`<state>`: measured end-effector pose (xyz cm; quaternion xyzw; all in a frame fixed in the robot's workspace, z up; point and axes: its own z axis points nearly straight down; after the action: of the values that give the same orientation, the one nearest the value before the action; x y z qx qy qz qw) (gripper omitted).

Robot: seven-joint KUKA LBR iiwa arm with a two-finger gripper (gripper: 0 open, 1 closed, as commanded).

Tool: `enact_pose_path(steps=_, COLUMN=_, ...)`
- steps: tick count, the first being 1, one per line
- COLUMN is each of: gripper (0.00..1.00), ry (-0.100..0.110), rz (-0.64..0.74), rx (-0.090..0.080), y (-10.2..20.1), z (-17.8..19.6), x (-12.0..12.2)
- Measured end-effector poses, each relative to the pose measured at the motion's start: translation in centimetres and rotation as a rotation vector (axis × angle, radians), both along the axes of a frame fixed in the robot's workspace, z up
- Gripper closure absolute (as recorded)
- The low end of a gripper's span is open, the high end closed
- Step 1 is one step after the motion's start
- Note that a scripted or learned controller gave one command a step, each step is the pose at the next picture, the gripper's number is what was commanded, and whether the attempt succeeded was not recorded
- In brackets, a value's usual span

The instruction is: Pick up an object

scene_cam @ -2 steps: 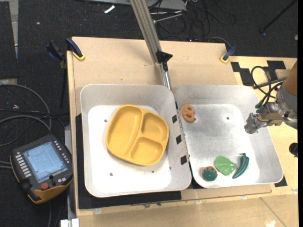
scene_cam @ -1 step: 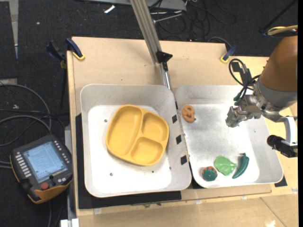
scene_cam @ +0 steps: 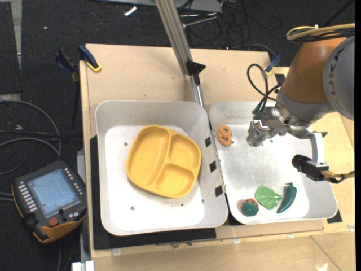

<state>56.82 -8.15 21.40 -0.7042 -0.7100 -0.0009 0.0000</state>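
While the pincer [scene_cam: 256, 135] hovers in the right white bin [scene_cam: 324, 205] — grip state can't tell — nearest target is the small orange pretzel-shaped toy [scene_cam: 224, 134] by the bin's left wall, likely light and stiff — pinch across its outer loops.

Two bins lying side by side under me

A divided plate [scene_cam: 164, 161] is sitting in the left bin [scene_cam: 113, 123]; a pretzel [scene_cam: 224, 135], leaf [scene_cam: 267, 197], pepper [scene_cam: 287, 199] and ball [scene_cam: 250, 206] are lying in the right bin [scene_cam: 316, 208], my gripper [scene_cam: 256, 135] hanging right of the pretzel.

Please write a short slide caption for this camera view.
Gripper hovers over right bin near pretzel; yellow tray in left bin.
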Motion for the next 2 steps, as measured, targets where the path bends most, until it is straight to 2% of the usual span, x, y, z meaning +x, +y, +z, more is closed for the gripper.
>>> enact_pose_path(steps=2, gripper=1.00, ry=-0.002, rz=-0.001, rx=0.001, y=9.7, z=2.6, x=4.1)
